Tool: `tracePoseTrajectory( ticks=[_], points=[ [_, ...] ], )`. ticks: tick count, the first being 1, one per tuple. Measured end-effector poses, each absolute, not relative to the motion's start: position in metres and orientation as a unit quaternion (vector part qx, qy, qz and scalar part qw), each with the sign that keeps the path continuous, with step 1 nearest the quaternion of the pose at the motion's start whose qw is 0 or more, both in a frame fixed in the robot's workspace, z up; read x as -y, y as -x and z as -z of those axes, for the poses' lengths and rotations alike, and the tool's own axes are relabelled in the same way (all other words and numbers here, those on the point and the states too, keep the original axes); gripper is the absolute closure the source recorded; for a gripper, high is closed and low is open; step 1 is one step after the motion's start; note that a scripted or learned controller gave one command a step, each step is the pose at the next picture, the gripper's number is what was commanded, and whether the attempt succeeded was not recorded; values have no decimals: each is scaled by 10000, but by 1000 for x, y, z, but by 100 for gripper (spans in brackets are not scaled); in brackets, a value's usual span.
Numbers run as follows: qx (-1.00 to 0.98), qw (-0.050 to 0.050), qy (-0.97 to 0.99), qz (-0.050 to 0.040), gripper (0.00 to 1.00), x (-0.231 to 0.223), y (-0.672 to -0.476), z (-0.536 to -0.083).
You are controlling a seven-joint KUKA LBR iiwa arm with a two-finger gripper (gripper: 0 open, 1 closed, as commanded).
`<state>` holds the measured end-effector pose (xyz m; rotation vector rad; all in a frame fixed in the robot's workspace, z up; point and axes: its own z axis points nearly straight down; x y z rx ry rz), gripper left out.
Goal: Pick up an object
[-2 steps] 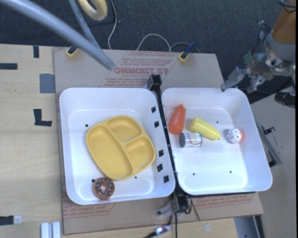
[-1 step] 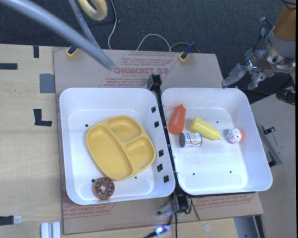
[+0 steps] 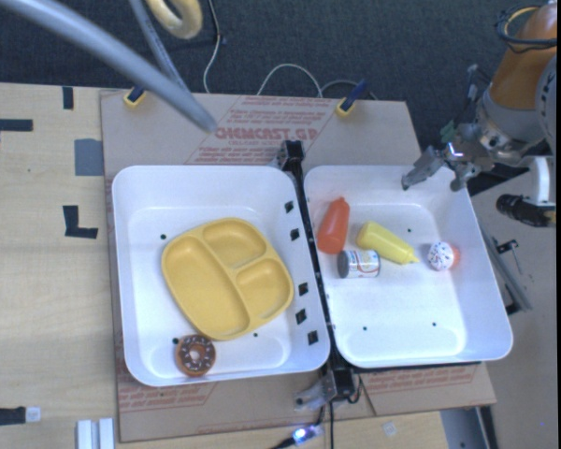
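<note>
i see gripper (image 3: 437, 173) open, gripping nothing, over right bin (image 3: 467, 340) far rim; bins on cardboard sheet (image 3: 262, 124), wood bench (image 3: 28, 279), dark carpet (image 3: 393, 26) behind.

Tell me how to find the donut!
Look in the left shallow white bin, the one holding the yellow plastic divided plate. Just past the plate's near corner lies the small round brown toy donut. It is the only ring-shaped thing there, with a hole and sprinkles.
</note>
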<state>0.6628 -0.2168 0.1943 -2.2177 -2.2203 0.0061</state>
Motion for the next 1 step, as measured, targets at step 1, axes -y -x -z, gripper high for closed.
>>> tracePoseTrajectory(
  ticks=[1],
  points=[
    [7077,19,7065,-21,0,214,-659,-150]
  ],
)
